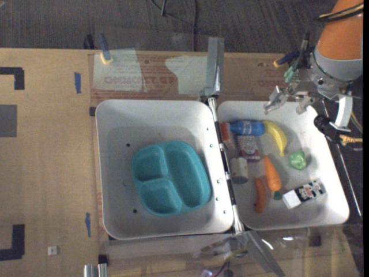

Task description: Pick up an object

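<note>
Right bin (pixel 337 209): contents crowd the left and centre. A blue bottle (pixel 247 127) and a banana (pixel 278 136) lie side by side near the far wall. A dark can (pixel 248 147) and a small cylinder (pixel 238 170) stand close along the left wall. A carrot (pixel 272 173) and a sausage (pixel 260 194) lie almost touching at centre. A green piece (pixel 297 160) and a black-and-white carton (pixel 305 193) sit apart toward the right.

Open floor: the near strip and the far right corner.

Left bin (pixel 109 172): a teal divided plate (pixel 170 178) takes the centre; a margin of floor runs around it, widest at the far side.

The divider (pixel 222 166) between the bins carries a raised rail.
</note>
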`<state>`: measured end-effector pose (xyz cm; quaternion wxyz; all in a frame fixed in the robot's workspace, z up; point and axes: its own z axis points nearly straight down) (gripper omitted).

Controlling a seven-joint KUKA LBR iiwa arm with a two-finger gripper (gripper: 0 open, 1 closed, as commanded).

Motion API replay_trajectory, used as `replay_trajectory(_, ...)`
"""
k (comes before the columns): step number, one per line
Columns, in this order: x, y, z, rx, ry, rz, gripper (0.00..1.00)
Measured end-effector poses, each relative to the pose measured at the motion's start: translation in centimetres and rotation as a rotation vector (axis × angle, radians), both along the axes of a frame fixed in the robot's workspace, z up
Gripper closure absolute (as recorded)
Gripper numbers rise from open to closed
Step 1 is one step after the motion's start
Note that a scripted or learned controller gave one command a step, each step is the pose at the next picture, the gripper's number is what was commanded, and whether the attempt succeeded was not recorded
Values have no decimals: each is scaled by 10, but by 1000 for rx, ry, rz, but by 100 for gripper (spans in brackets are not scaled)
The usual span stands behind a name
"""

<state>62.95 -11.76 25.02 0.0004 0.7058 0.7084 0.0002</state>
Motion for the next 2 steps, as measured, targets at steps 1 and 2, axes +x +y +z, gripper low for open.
replay_trajectory(1, -53, -47, 3, 0, 0, -6, 0)
replay_trajectory(2, -44, -19, -148, -2, -14, 4, 0)
